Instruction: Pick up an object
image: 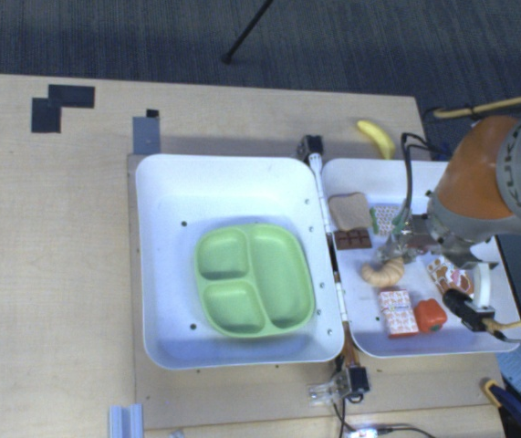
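Two shallow white plastic bins sit side by side on a pale wooden bench [50, 272]. The left bin [164, 208] holds a light green divided plastic plate [255, 279] with three compartments, lying flat near the bin's middle. The right bin [369, 340] carries a scatter of small things: a brown rectangular slab [349, 211] near its upper left corner, a dark chocolate-bar piece [352, 239] just below that, a tan croissant-shaped toy pastry [384, 274] near the middle, a small red-and-white patterned carton [397, 312] below the pastry, and a red-orange rounded toy [431, 315] just beside the carton on its right. A yellow banana [375, 138] lies on the bench beyond the right bin's far edge.

The grey arm with its orange band [479, 176] reaches in from the right, and the two-finger gripper [399, 247] hangs low over the right bin, just above the pastry's upper right end. Whether the pincer is spread or pressed together cannot be told, and nothing is visibly held
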